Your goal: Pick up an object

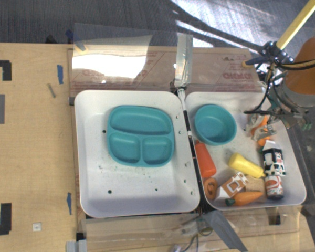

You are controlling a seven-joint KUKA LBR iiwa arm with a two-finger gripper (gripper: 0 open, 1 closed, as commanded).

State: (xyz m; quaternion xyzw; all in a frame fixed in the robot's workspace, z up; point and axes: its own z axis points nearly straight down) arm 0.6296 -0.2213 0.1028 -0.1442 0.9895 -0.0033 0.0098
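My gripper (261, 121) hangs low over the far right part of the right bin (296, 156), under the orange band of the arm (308, 70). Cables and the wrist hide much of it. A small orange and white object (262, 136) lies right beneath it; whether they touch cannot be told. Nearby in this bin are a teal bowl (214, 124), an orange cylinder (205, 159), a yellow piece (245, 165), a black-and-white spotted bottle (273, 160), a red can (274, 186), a carrot (247, 197) and a small brown and white box (234, 184).
The left bin (89, 156) holds a teal divided plate (140, 135). A metal divider (184, 62) stands behind the seam between the bins. Wooden bench (26, 140) stretches to the left. A brown ring-shaped item (210, 188) lies by the right bin's near left corner.
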